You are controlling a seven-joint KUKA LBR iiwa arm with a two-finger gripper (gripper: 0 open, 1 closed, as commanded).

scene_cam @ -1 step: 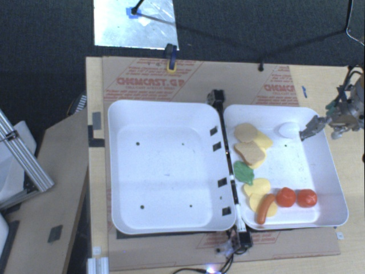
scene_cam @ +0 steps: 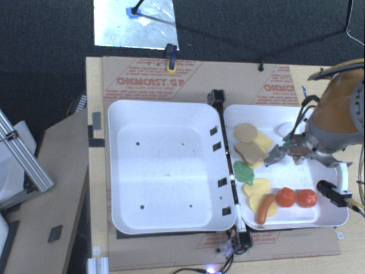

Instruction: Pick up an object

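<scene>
The gripper hangs low over the right bin, its dark fingers pointing left toward the food pile; whether they are spread or closed I cannot tell, and nothing shows between them. Just left of it lies a slice of bread, tan and flat, its long side running roughly left to right, partly over a yellow piece. A round tan cookie sits just above it, touching. Below come a green leaf, a second yellow piece, and an orange sausage tilted up to the right. Two red tomatoes sit beside the sausage. The left bin stands alongside.
</scene>
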